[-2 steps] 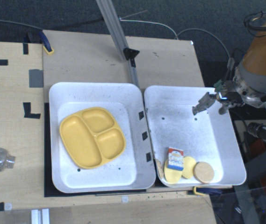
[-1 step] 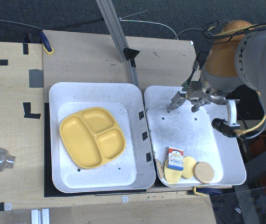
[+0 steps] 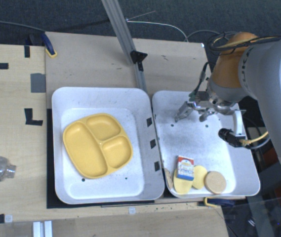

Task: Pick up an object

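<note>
Pale wooden surface [image 3: 96, 58] bearing two white bins. Approach step, seemingly: jaws [image 3: 193, 110] apart, empty, above right bin [image 3: 204, 142], well clear of carton [image 3: 184, 167] at near edge. Next: descent onto carton.

From my remote station, the arm [image 3: 266, 78] looked like a thick, smooth grey tube with rounded shoulders. An orange band [image 3: 227, 65] wrapped it just above the wrist, shiny at its upper edge. Thin dark cables [image 3: 229, 37] looped over the top of that band. Below it sat a grey metal wrist block, and the gripper [image 3: 193, 111] was bare silvery metal with slim fingers [image 3: 181, 113]. A white bracket [image 3: 238, 122] hung alongside, carrying a black plug [image 3: 228, 137] with a pale yellowish cable [image 3: 257, 140].
</note>
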Robot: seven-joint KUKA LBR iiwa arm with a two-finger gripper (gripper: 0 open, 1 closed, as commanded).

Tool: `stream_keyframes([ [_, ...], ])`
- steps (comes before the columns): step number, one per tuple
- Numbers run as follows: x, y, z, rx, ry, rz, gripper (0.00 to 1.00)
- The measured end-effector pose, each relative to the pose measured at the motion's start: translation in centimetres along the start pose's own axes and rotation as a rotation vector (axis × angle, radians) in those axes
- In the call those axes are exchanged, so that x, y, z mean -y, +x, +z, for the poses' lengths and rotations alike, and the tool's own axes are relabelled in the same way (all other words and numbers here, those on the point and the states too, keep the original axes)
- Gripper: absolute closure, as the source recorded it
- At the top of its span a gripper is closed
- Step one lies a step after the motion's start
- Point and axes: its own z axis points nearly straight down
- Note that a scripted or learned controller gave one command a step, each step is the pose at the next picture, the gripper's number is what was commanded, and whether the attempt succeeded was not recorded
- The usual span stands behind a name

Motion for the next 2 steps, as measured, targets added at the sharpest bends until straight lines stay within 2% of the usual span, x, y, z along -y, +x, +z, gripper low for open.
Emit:
stream_keyframes([
  [1, -5.6, -2.2, 3.1, -0.006, 0.016, 0.001, 0.00],
  [2, 5.8, -7.8, 3.5, 0.000, -0.002, 0.005, 0.00],
])
